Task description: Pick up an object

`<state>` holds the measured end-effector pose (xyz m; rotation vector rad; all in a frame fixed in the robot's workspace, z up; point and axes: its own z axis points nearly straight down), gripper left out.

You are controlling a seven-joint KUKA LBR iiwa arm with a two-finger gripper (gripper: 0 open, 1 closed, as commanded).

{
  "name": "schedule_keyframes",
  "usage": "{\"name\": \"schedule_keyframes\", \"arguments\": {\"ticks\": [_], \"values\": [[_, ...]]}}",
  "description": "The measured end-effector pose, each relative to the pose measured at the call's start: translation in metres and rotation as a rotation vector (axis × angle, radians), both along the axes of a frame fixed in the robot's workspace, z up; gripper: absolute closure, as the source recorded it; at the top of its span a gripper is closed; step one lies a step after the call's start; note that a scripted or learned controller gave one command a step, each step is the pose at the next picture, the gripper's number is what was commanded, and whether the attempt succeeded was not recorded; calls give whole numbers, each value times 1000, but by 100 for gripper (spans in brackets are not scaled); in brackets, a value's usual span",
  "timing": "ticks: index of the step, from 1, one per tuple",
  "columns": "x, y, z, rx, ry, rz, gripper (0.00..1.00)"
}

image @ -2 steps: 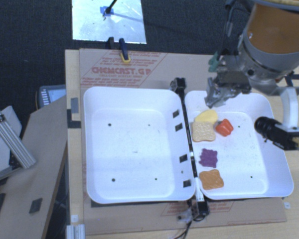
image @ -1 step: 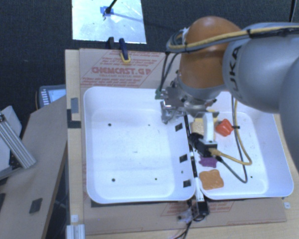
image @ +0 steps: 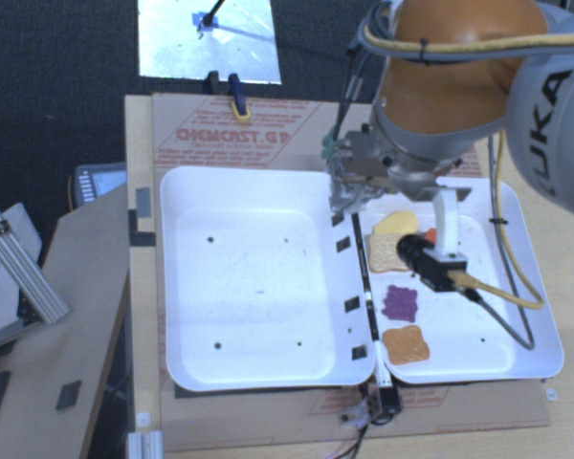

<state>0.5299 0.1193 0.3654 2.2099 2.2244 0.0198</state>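
Camera view, near to far: right bin (image: 536, 352) holds an orange toast-shaped piece (image: 406, 345), a purple piece (image: 400, 302), a tan bread slice (image: 386, 251) and a yellow piece (image: 395, 224). Left bin (image: 239, 361) adjoins it. Gripper (image: 349, 199) hangs over the divider, its state indiscernible; the arm (image: 459, 55) hides the bin's far end.
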Motion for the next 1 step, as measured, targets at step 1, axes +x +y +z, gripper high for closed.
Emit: {"name": "schedule_keyframes", "arguments": {"ticks": [1], "values": [[-44, -78, 41, -5, 6, -13, 100]]}}
